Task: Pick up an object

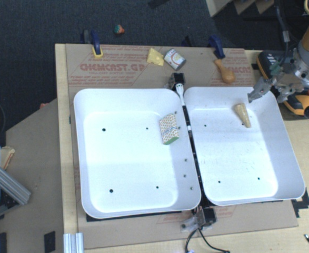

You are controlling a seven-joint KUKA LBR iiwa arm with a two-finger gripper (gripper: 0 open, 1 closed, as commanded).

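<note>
The pincer (272, 88), fingers apart and holding nothing, hangs over the right bin's (280, 157) two o'clock rim, a tan piece (242, 115) lying unobstructed near its eight o'clock.

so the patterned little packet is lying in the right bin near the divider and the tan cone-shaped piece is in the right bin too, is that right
Not quite. The patterned packet lies in the left bin, close to the divider, not in the right one. The camera view shows this. The rest holds: the tan cone-shaped piece is in the right bin, near its upper part, with the gripper just above and right of it.
</note>
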